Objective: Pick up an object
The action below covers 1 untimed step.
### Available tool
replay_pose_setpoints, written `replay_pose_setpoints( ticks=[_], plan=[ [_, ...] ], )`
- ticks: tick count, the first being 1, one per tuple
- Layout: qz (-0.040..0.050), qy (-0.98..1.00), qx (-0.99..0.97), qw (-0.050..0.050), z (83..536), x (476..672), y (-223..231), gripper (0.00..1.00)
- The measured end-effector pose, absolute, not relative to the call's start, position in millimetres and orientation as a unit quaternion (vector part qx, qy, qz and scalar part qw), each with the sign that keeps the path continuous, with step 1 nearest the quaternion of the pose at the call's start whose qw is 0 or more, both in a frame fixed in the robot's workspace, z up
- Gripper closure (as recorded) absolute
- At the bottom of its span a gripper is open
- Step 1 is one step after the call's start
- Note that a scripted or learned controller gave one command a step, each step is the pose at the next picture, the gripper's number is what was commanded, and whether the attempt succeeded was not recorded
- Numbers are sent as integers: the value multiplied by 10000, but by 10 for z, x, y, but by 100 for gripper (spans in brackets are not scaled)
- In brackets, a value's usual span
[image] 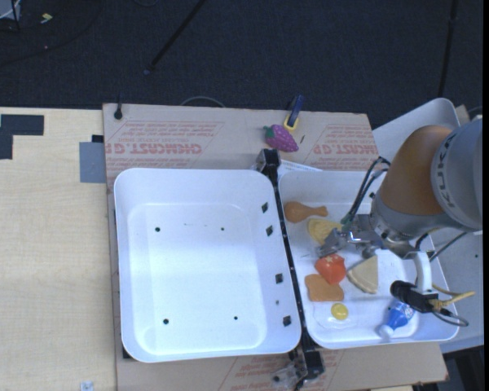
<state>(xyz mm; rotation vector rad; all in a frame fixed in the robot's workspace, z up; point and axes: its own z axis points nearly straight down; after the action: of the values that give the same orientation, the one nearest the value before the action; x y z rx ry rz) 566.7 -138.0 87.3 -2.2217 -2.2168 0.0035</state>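
Red toy tomato (331, 269) just below the tool (340, 240), right bin (367, 192).

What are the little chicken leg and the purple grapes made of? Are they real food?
Probably not real. The chicken drumstick looks like smooth moulded plastic: even orange-tan colour, with no texture. The purple grapes lying on the cardboard behind the bins also look like plastic, one uniform, toy-bright colour. The view is too coarse to be sure.
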Motion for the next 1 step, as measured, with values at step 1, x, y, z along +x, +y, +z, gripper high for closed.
replay_pose_setpoints(
  ticks=[1],
  plan=[
    [5,-7042,-7100,24,974,5669,-1379,100]
  ],
)
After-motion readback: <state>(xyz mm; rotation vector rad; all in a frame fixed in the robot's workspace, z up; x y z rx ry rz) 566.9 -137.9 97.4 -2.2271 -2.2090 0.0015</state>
